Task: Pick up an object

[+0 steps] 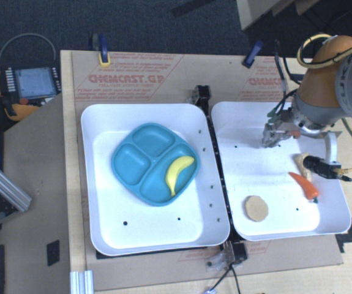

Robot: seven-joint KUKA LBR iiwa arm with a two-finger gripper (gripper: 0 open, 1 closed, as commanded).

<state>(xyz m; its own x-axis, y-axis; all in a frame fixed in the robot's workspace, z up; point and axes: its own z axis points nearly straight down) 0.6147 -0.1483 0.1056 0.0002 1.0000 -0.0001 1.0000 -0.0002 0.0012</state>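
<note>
We are looking down on two white bins sitting side by side on the bench. The grey arm (322, 81) is hanging over the right bin (243, 124) from the right. Its gripper (275, 135) is hovering above the bare upper part of that bin, and we are seeing nothing held in it. From this angle we cannot tell whether it is open or closed. The things it could pick up are lying well apart from it. An orange carrot (306, 187) is lying near the bin's right wall, below the gripper. A round tan disc (256, 208) is resting flat towards the bin's lower edge, to the left of the carrot. In the left bin (102, 146), a blue divided plate (136, 164) is sitting near the middle. A yellow banana (177, 171) is lying in the plate's right-hand compartment.
</note>
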